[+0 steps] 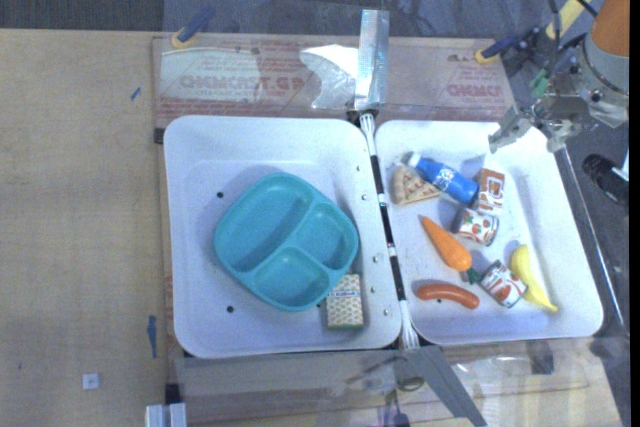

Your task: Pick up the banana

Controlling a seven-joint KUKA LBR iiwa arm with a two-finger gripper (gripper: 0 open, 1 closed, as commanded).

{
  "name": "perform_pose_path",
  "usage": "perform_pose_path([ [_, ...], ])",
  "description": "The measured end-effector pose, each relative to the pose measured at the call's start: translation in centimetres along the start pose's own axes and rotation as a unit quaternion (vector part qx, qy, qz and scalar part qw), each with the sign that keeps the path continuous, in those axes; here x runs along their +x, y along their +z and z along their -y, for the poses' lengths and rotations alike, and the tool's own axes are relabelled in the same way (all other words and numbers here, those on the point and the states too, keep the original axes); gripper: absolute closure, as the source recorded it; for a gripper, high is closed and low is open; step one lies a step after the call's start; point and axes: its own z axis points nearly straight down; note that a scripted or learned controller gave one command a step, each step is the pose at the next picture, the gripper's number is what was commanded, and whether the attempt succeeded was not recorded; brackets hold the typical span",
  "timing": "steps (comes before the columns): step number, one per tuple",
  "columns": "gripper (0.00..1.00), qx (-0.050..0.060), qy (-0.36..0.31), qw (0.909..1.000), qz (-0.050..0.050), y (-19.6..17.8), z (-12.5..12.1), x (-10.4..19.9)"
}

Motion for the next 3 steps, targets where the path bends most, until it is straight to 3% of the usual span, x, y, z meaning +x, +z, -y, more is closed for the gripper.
perform_pose_path([
  [1,0.0,0.0,-0.005,1.0,0.0,5.7,6.7,-2.0],
  [2,0.0,0.0,0.003,1.0,0.0,16.6,8.4,-3.7],
  [3,1.0,-0.001,0.004,1.0,0.001,15.6,8.4,-3.8],
])
